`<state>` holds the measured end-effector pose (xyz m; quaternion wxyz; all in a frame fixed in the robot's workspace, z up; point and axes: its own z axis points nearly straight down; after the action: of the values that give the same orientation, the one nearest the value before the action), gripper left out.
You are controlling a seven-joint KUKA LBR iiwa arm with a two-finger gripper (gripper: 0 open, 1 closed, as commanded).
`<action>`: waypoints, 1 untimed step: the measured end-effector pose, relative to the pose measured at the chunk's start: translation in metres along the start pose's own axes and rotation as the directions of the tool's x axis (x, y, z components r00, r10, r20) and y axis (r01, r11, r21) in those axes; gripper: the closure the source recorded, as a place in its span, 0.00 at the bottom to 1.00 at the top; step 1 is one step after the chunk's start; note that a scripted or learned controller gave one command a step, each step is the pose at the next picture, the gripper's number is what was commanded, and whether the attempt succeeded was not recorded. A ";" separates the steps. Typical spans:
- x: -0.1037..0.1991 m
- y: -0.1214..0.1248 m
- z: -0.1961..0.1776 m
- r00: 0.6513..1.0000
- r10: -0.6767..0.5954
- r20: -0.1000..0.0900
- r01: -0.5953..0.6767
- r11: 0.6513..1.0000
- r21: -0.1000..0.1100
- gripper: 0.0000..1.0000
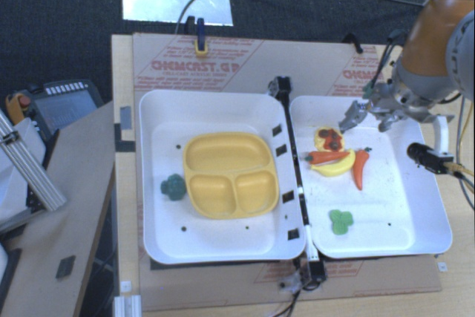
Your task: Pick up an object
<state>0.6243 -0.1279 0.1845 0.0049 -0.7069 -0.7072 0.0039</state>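
Note:
In the right bin point(415, 234), a small round toy with red and dark spots point(329, 138) lies against a red pepper point(325, 157) and a yellow banana point(338, 166). An orange carrot point(360, 168) lies just right of them, and a green leafy toy point(341, 221) sits nearer the front. My gripper point(369, 119) hovers over the bin's back edge, up and to the right of the spotted toy. It is open, and nothing is between its fingers.
The left bin point(156, 122) holds a yellow divided tray point(226, 174) and a green broccoli piece point(174, 187) at its left. A black divider with clips point(291, 167) runs between the bins. A grey pendant point(63, 111) and a metal rail point(30, 167) lie off the bench at left.

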 end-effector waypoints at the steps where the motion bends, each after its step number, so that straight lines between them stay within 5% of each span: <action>1: 0.000 0.003 -0.008 1.000 -0.002 0.002 0.002 1.000 -0.014 0.00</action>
<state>0.6274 -0.1276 0.1926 -0.0007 -0.7061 -0.7081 -0.0003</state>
